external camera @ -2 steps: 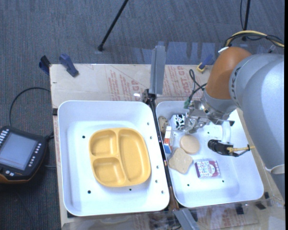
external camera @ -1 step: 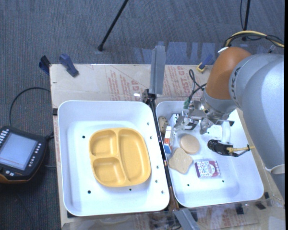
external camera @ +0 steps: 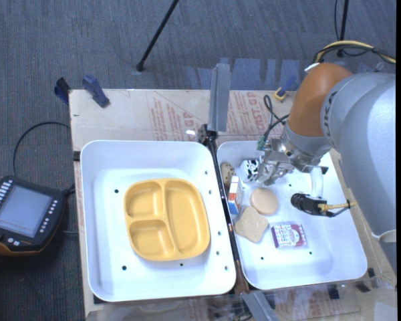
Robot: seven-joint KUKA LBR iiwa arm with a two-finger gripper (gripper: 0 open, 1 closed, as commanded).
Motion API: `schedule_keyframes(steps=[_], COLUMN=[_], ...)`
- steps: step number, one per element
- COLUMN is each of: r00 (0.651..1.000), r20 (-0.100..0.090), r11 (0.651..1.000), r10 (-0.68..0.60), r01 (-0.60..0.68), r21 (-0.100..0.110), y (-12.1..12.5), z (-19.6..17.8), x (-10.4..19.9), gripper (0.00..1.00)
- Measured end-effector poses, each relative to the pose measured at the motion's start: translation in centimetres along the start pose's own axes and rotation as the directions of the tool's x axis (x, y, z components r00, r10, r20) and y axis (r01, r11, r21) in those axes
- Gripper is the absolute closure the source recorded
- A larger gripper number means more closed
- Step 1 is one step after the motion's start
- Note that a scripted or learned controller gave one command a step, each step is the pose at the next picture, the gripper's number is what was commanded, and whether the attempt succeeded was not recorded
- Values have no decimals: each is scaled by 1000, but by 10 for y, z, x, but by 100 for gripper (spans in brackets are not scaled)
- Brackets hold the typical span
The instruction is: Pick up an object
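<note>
My gripper (external camera: 273, 170) hangs low over the back left part of the right bin (external camera: 334, 246). It is just right of a small black-and-white toy (external camera: 252, 168) and just above a round tan disc (external camera: 264, 200). A tan toast-shaped slice (external camera: 251, 225) lies in front of the disc. Right of the slice lies a maroon packet (external camera: 289, 235). Along the bin's left wall sit a speckled cookie (external camera: 226, 173) and a small red, white and blue box (external camera: 234, 194). Nothing is visibly held.
The left bin (external camera: 100, 246) holds a yellow divided plate (external camera: 167, 218). The grey arm (external camera: 361, 126) covers the right bin's back right corner. A grey post (external camera: 219, 102) stands behind the divide between the bins. A teach pendant (external camera: 20, 212) lies on the floor at left.
</note>
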State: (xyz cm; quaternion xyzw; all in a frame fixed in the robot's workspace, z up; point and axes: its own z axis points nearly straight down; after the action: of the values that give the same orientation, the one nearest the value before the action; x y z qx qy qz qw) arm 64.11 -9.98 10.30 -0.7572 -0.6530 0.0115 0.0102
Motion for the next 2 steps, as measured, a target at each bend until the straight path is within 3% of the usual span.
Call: schedule_keyframes(steps=[1, 2], r00=[1000, 1000], r20=[0, 1], r11=[1000, 1000], r10=[-1, -6], r01=[1, 6], r21=[1, 5], y=[0, 0], z=[0, -7], x=[0, 0], gripper=[0, 100])
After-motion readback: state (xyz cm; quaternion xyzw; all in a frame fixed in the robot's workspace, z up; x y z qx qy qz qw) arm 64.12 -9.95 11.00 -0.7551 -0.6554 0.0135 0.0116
